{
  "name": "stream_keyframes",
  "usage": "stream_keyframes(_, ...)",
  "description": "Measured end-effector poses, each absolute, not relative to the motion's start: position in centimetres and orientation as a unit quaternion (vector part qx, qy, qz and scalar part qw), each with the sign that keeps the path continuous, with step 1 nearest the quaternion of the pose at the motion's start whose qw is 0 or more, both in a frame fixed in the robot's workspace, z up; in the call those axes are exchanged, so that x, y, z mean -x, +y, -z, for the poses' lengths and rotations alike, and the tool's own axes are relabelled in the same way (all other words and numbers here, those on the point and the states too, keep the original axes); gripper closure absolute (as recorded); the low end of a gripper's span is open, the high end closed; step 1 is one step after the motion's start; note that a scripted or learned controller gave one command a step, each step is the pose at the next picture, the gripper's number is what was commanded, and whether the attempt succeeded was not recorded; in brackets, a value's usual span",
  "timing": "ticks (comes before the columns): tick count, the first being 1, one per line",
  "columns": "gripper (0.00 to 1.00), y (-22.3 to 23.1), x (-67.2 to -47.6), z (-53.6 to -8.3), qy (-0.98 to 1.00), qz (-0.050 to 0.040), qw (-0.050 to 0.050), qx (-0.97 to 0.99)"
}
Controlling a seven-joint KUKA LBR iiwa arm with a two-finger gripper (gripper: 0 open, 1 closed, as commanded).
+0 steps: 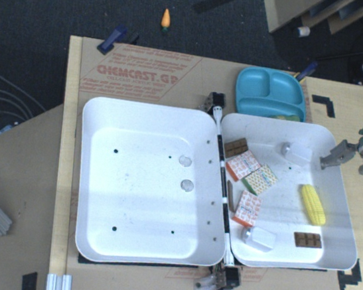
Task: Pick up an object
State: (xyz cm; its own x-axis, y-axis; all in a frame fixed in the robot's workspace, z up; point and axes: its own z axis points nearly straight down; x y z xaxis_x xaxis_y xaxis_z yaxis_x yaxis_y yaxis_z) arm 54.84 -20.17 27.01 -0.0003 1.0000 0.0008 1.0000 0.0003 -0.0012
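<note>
My gripper (351, 156) sits at the right bin's (347, 228) three-o'clock rim; I can't tell its state. The corn cob (312, 204) lies toward seven o'clock, long axis eleven-to-five.

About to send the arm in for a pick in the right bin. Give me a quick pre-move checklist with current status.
1. Gripper above the right bin, near its right rim: ok.
2. Nothing carried between the fingers: cannot tell.
3. Nearest target, yellow corn cob, lying apart from other items: ok.
4. Brown block also free-standing: ok.
5. Patterned cards clustered by the divider, some touching: not ok for a clean single pick.
</note>
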Motion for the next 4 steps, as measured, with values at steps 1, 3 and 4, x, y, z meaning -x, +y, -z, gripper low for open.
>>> stream_keyframes(1,0.00,-17.5,-56.6,-8.7,-0.707,0.0013,-0.003,0.707)
stream_keyframes(3,0.00,-21.6,-66.6,-8.3,-0.708,0.0007,0.013,0.706)
stream_keyframes(4,0.00,-16.1,-66.7,-8.5,-0.708,0.0000,0.001,0.706)
